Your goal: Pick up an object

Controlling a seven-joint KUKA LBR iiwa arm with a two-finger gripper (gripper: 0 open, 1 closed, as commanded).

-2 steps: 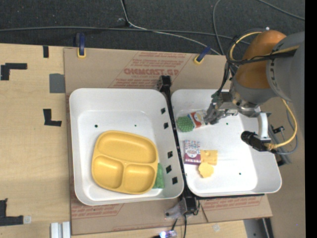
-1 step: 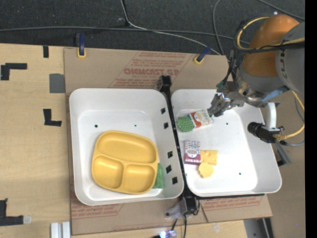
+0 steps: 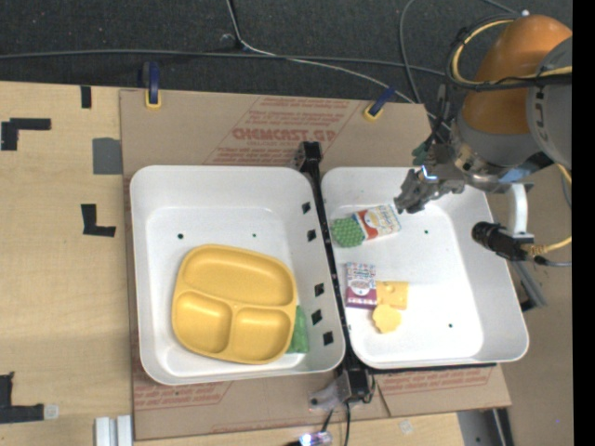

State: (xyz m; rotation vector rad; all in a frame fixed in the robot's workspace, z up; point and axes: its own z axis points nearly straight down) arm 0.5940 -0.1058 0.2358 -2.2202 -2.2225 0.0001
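Two shallow white plastic bins (image 3: 153, 249) side by side on a brown cardboard sheet (image 3: 270, 128); pale wooden bench (image 3: 56, 249) with black tape marks (image 3: 93, 219); black cables (image 3: 232, 35) behind.

Even, fairly bright overhead light fills the scene, and the white bins (image 3: 428, 342) look nearly washed out, with only soft, faint shadows along their walls. The picture is low in resolution and slightly soft, with small print unreadable.

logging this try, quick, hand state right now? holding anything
hand: over the right bin, just above the red and white packet; open or closed cannot be told.
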